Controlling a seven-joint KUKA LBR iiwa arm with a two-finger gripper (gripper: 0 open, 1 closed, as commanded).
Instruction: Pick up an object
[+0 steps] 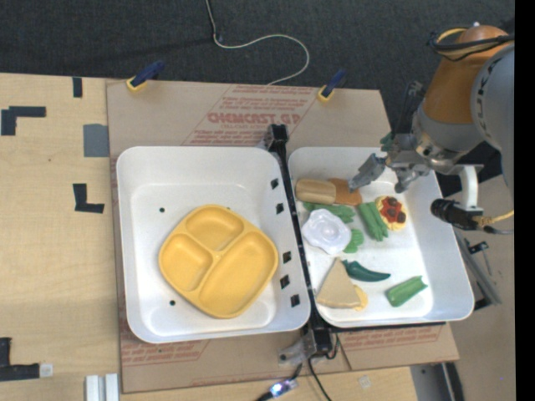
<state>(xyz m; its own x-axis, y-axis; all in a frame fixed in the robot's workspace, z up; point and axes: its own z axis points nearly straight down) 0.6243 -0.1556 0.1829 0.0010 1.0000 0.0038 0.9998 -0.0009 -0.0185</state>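
Note:
My gripper (385, 175) hangs open over the back of the right bin (443, 249), its two fingers spread apart with nothing between them. Just below and left of it lies a toy hot dog bun (322, 192). Under the right finger sits a small yellow and red toy (391, 211). Beside these lie a green bean pod (371, 221), a white crumpled cup (325, 231), a dark green pepper (364, 270), a tan sandwich wedge (338, 289) and a light green pepper piece (406, 290).
The left bin (134, 224) holds a yellow divided plate (219, 260). A black divider (287, 215) runs between the two bins. Both bins rest on cardboard (242, 115) clipped at the back. A white cable (251, 40) loops behind.

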